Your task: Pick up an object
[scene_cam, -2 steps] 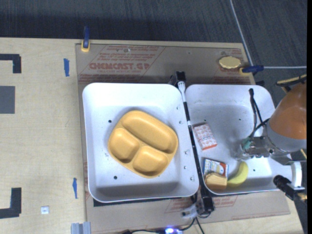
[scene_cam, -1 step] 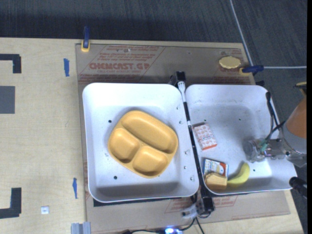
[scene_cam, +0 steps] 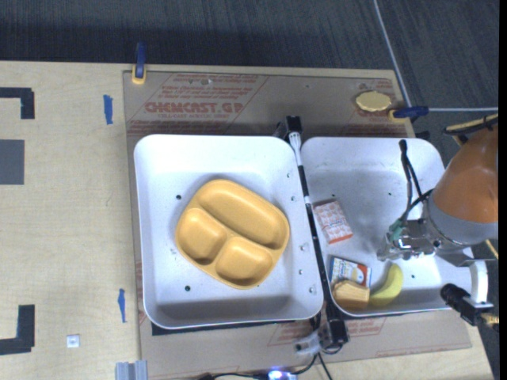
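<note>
Yellow banana | right bin | just below tool

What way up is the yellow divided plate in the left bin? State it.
Upside down. The yellow plate shows three bulging rounded humps, its compartments seen from beneath, resting on the left bin's floor.

Camera view: one fixed camera is looking down from above the bench at a slant, standing far enough back to be taking in both white bins whole, the left bin and the right bin, plus the cardboard sheet under them and a strip of dark floor along the top. The arm is entering at the frame's right edge, and its wrist is being cropped there. The bench top is filling the frame's left side.
</note>
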